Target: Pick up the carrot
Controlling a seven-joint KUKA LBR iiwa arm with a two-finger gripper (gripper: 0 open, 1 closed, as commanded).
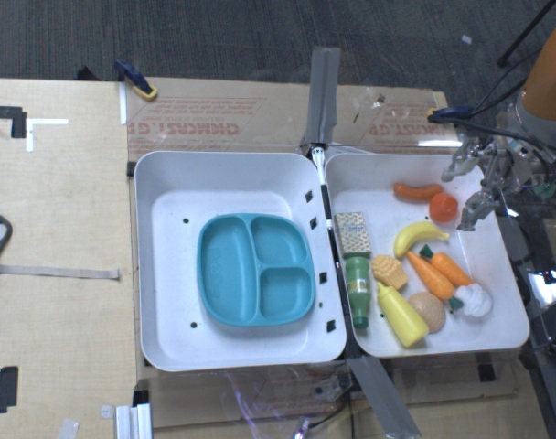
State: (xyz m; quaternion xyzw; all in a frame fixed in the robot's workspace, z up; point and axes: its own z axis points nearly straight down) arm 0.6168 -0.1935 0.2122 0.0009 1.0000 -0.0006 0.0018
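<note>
Near the right bin's [511, 273] right edge, among toy food: carrot [431, 275], likely light, stiff, slick, best pinched across mid-body; claw [475, 210] above the bin's far-right corner, spread unclear.

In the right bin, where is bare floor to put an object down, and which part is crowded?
Bare floor lies in the right bin at its far left, between the wall and the sausage. The near half is crowded: banana, carrot, green bottle, yellow bottle.
</note>
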